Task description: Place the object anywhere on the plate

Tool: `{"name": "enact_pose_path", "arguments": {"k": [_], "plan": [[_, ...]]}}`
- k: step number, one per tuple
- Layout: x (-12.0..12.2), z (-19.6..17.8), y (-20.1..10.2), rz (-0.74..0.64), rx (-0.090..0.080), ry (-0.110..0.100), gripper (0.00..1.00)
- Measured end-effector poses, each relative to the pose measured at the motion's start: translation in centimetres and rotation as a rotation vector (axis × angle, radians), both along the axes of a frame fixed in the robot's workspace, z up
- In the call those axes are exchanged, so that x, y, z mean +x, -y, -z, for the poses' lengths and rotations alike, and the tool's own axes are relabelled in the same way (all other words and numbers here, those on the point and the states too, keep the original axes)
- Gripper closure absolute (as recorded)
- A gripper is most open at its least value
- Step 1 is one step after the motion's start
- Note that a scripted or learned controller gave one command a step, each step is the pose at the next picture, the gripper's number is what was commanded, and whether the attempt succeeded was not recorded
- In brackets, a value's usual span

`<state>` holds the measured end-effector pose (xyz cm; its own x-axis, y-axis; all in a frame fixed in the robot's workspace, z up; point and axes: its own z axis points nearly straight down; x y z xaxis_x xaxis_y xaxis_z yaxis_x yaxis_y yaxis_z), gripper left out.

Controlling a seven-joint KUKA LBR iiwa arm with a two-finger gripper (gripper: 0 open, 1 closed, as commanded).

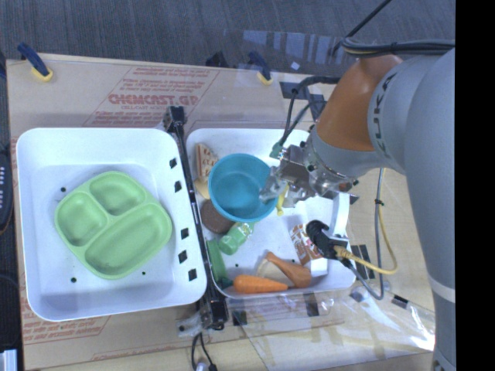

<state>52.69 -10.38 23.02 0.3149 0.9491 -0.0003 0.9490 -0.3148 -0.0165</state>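
Observation:
A green three-compartment plate [114, 222] lies in the left bin [31, 284]. A blue cup [237, 185] hangs open side up over the right bin [340, 280], above the other items near its left wall. My gripper [277, 190] comes in from the right and is shut on the cup's right rim, one finger inside the rim and one outside. The grey arm with its orange band [352, 107] covers the bin's far right part.
Under and around the cup lie a waffle-like piece [204, 163], a brown round item [215, 217], a green item [234, 238], a carrot [259, 285], a brown drumstick shape [288, 269] and a snack packet [304, 244]. A black divider [188, 199] separates the bins.

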Motion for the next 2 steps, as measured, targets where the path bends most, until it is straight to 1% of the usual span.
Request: {"name": "enact_pose_path", "arguments": {"k": [1,2], "plan": [[-0.6,2.7,-5.7,0.076,-0.003,0.001,1.0],[-0.8,4.1,-14.9,0.021,-0.004,-0.003,1.0]]}}
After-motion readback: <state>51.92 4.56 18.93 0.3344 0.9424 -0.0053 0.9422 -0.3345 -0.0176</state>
